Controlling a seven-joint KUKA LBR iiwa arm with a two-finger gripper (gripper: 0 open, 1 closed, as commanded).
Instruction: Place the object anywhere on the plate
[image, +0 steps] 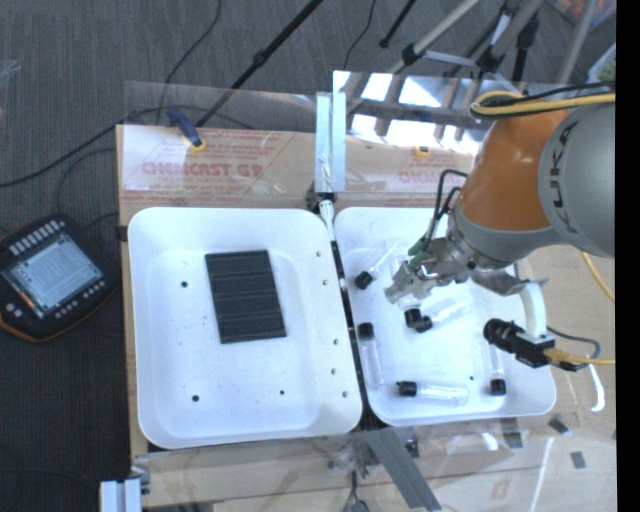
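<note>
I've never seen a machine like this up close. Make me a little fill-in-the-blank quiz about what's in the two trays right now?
1. The dark ribbed plate lies in the ____ bin as the camera sees it.
2. The clear vials with black caps, such as one vial, are scattered in the ____ bin.
3. The gripper hangs over the ____ bin.
4. The band above the arm's wrist is coloured ____.

Missing words: left; right; right; orange
</note>
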